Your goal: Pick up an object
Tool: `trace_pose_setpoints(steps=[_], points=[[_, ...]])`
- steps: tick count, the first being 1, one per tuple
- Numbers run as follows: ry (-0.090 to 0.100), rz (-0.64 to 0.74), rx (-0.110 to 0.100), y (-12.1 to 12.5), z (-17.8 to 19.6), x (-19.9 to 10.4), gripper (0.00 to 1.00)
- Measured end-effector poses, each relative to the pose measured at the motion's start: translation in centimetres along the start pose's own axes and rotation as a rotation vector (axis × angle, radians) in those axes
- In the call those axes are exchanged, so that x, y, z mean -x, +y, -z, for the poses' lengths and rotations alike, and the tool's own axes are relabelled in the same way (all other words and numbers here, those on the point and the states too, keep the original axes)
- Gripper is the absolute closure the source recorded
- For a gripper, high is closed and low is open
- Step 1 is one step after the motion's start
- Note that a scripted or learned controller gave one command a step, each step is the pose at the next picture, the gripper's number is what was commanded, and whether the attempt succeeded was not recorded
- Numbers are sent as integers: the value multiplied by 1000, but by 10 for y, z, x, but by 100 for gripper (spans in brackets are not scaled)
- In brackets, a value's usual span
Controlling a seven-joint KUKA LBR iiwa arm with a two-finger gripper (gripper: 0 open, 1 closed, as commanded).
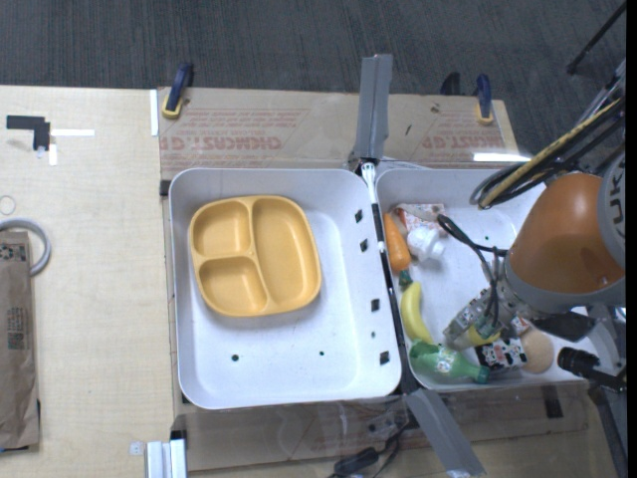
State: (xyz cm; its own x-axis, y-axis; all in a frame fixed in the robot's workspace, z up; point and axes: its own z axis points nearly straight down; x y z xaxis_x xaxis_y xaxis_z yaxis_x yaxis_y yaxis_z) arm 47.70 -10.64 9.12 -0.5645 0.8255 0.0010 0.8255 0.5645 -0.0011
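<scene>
Gripper low in right bin, finger state unclear. Right bin: one carrot, one banana, one green bottle, one white piece. Left bin: one yellow three-compartment plate.

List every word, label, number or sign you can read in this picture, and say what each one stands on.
"OKMCZ1": red print on the brown cardboard sheet behind the two white bins, seen upside down; the reading is uncertain and the smaller print is blurred.
"UK": part of white lettering on the grey robot arm, cut off by the frame.
Brown paper bag at the left edge: black print too small to read.
</scene>
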Motion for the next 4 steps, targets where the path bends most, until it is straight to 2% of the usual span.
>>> trace_pose_setpoints(steps=[1, 2, 3, 4], points=[[-2, 133, 2, 38, 0, 22, 100], [-5, 230, 2, 23, 30, 93, 100], [-4, 231, 2, 23, 30, 92, 0], [-3, 236, 1, -4, 29, 106, 0]])
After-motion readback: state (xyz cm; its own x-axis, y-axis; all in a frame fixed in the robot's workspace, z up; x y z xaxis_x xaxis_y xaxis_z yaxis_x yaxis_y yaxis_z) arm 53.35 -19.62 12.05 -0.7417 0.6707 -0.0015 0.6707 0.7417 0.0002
